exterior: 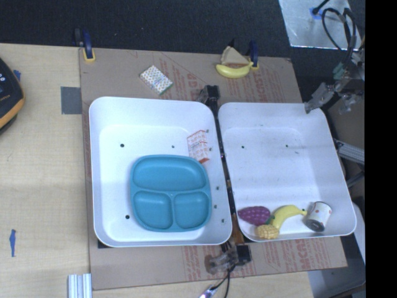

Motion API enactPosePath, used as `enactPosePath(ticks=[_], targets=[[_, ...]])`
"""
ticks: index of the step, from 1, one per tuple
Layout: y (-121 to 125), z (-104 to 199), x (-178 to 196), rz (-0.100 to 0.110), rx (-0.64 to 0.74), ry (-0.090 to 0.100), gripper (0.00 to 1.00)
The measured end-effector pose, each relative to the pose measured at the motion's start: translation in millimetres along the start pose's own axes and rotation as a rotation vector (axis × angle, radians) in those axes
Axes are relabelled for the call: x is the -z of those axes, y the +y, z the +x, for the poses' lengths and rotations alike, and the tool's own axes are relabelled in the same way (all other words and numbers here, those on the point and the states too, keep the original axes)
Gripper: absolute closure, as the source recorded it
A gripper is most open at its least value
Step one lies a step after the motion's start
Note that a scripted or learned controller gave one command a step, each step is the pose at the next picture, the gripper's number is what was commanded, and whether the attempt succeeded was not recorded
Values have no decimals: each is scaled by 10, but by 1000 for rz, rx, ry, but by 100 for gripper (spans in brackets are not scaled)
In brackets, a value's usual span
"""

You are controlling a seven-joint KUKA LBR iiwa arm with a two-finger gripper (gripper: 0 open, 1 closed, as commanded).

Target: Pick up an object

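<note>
Claw [338, 90] sits at the upper right, past the far right corner of the right bin [322, 166], off the bin floor. Can't tell its state, too small and cluttered there. Nothing visible in its grip.

Right bin: all objects are bunched along the near edge. Purple grape-like piece [254, 215] is leftmost, a small yellow corn-like piece [267, 231] just below and touching it, and a yellow banana [287, 215] arching to the right of both. A small white cylinder with a dark end [318, 216], lying on its side, sits just beside the banana tip near the bin's right corner. All of these are well apart from the claw.

Left bin [111, 123]: blue three-compartment plate [170, 192] in the near half, and a red-and-white packet [198, 145] against the right wall, just above the plate.

On the desk [37, 166], outside the bins: a second banana [234, 71] at the far edge of the cardboard sheet [186, 67], with a patterned square packet [156, 79] to its left. Cables [338, 23] at top right.
</note>
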State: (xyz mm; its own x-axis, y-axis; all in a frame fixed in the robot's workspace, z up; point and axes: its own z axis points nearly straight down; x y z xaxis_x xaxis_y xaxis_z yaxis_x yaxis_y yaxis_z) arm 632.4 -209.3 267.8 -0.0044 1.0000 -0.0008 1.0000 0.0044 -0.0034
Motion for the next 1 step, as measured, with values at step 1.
enactPosePath(ticks=[1], targets=[[3, -3, 110, 1, 4, -1, 100]])
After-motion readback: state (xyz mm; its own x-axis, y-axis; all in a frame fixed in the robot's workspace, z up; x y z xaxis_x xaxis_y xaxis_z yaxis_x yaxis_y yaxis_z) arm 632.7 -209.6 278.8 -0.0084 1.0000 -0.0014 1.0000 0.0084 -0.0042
